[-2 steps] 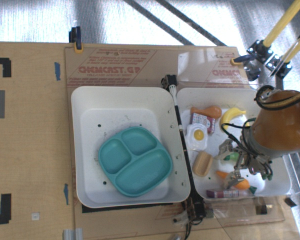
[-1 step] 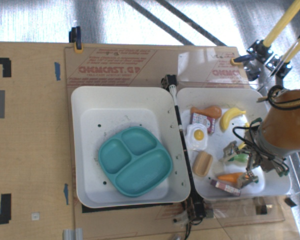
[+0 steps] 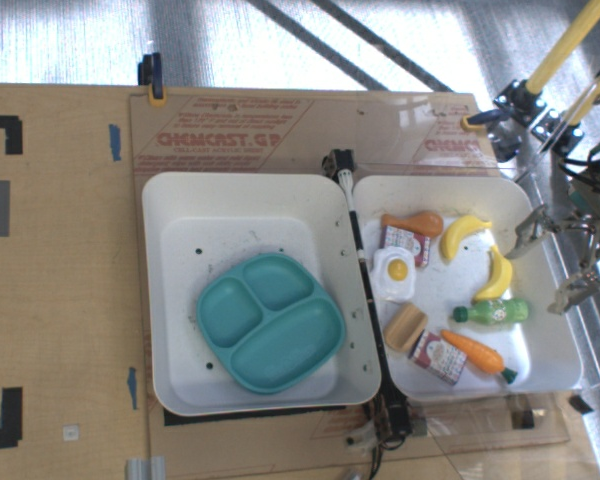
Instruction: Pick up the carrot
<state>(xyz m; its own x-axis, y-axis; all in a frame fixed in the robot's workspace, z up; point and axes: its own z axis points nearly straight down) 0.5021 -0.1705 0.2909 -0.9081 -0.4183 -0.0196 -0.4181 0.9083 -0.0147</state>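
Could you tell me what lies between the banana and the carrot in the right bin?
In the camera view, a green bottle lies on its side between the banana above and the carrot below. It nearly touches the banana's lower tip.

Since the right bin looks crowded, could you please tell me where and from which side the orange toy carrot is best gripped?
Probably from above, at the middle of the orange toy carrot, fingers closing across its narrow width. It lies flat and slanted in the right white bin, green tip toward the near right corner. Its thick end touches or lies very near a red-and-white packet, so grip away from that end.
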